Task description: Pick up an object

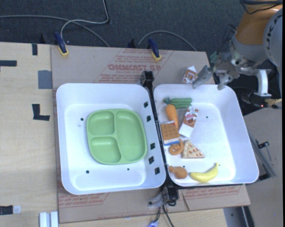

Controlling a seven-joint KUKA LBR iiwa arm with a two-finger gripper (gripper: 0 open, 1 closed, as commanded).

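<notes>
The grey arm's two-finger gripper (212, 78) hangs with fingers spread and nothing between them above the far right corner of the right shallow white bin (242, 126), just beside a small white-and-red carton (190, 74) lying on the cardboard outside it. Inside that bin lie a yellow plastic banana (204, 174), an orange carrot (171, 112), green beans (178, 101), a triangular waffle wedge (192, 151) and a pretzel (175, 149). A green divided plate (117, 136) sits in the left bin (71, 126)
</notes>
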